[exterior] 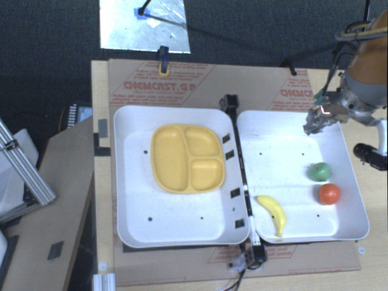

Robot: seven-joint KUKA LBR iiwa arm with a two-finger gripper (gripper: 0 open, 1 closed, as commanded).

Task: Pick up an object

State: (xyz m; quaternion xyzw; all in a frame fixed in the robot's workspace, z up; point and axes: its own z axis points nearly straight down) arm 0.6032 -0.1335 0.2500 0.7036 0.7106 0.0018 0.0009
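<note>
The right bin (285,162) holds three things: a yellow banana (273,213) near its front left, a green round fruit (319,172) toward the right, and an orange-red round fruit (329,194) just in front of it. My gripper (316,122) hangs over the bin's back right corner, well behind the green fruit, with nothing seen in it. The grey arm with its orange band comes in from the right edge.
The left bin (133,223) carries a yellow divided plate (187,159). A black clamp strip (237,162) runs between the bins. Cardboard lies beneath both, with a shiny sheet (144,17) at the back and a metal rail (21,165) at far left.
</note>
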